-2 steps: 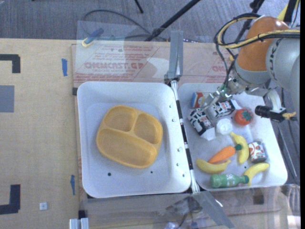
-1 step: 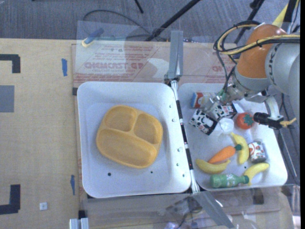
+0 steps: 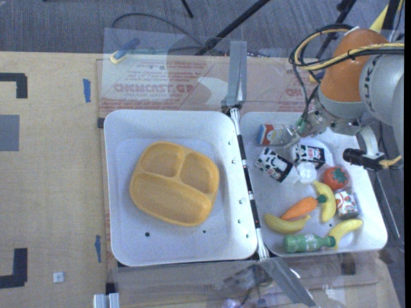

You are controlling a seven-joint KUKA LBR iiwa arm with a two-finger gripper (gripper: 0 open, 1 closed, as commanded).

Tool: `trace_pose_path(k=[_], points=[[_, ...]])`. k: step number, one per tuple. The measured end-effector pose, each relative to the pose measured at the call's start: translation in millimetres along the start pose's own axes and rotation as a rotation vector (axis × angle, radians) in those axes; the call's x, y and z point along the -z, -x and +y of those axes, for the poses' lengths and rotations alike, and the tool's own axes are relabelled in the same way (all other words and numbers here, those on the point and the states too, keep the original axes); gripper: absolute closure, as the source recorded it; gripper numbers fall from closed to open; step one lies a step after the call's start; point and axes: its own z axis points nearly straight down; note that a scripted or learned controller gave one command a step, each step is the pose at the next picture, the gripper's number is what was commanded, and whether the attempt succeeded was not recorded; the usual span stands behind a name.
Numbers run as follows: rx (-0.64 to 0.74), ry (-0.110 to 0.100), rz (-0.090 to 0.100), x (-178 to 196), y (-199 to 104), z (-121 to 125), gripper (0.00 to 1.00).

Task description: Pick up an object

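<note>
The gripper [image 3: 302, 128] hangs over the right bin [image 3: 379, 233], just above the black-and-white carton [image 3: 273, 164]. I can't tell its grip; a carrot [image 3: 300, 208] lies below that carton

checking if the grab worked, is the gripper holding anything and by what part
Cannot be told. The grey arm's gripper hangs over the right white bin near the small red-and-white carton, with nothing visibly between its fingers.
</note>
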Motion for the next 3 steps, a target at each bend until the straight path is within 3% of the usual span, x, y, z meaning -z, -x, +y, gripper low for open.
trace_pose_path(k=[1, 2, 3], points=[[-0.067, -0.005, 0.002, 87.4, -86.1, 43.5, 1.00], [0.265, 0.001, -0.001, 17.2, -51.3, 0.9, 1.00], [-0.019, -0.004, 0.001, -10.8, -25.5, -18.6, 1.00]])
